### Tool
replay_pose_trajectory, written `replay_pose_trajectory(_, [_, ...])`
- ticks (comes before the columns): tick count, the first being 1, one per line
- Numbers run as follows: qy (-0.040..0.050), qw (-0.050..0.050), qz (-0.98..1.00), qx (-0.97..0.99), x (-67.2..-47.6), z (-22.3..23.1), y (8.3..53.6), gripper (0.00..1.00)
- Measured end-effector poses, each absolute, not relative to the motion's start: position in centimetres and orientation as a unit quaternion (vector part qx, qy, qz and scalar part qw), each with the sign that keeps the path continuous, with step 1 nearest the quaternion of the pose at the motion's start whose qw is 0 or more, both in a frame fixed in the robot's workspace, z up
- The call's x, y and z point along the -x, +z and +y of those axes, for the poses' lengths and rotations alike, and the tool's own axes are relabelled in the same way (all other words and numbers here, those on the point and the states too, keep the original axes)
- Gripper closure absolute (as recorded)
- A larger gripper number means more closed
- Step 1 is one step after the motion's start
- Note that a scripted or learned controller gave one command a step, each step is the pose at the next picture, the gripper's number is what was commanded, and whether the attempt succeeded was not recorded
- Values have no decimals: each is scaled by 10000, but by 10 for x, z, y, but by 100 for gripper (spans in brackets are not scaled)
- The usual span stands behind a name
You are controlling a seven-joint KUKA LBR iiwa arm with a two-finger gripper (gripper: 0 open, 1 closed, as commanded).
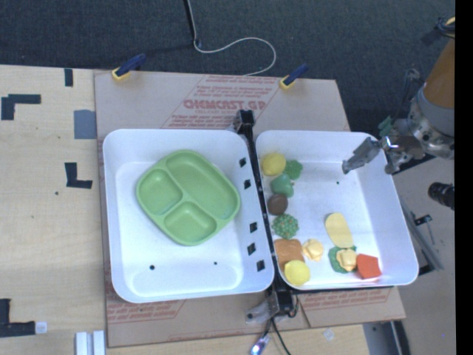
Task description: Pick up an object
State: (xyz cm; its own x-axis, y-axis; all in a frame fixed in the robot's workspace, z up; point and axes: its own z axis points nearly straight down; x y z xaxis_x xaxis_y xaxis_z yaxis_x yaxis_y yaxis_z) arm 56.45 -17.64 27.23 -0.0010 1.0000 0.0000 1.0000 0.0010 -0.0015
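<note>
The right bin (384, 198) holds several toy foods. Along its left wall lie a yellow lemon (273, 163), green pieces (284, 186), a brown ball (278, 204), a broccoli head (285, 225), an orange-brown block (288, 250) and a yellow ball (297, 273). Nearer the front right are a pale yellow oblong (339, 230), a green-and-yellow piece (342, 259) and a red-orange block (368, 266). My gripper (377, 159) hovers over the bin's upper right corner. It is open, with nothing between its fingers (359, 157), and stands well apart from the foods.
The left bin (126, 220) carries a green divided plate (188, 196). A black divider with clips (255, 198) runs between the two bins. Bare white floor spans the right bin's upper middle (325, 180). The arm's wrist (436, 117) hangs beyond the bin's right rim.
</note>
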Motion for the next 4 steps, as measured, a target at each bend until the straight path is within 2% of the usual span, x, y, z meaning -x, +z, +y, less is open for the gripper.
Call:
replay_pose_trajectory(1, [7, 7, -7078, 7064, -565, -176, 282, 100])
replay_pose_trajectory(2, [-51, -60, -7107, 7034, -589, -105, 415, 100])
replay_pose_trajectory(3, [15, 1, -7078, 7064, -646, -118, 347, 100])
replay_pose_trajectory(4, [65, 88, -7063, 7079, -573, -123, 182, 100])
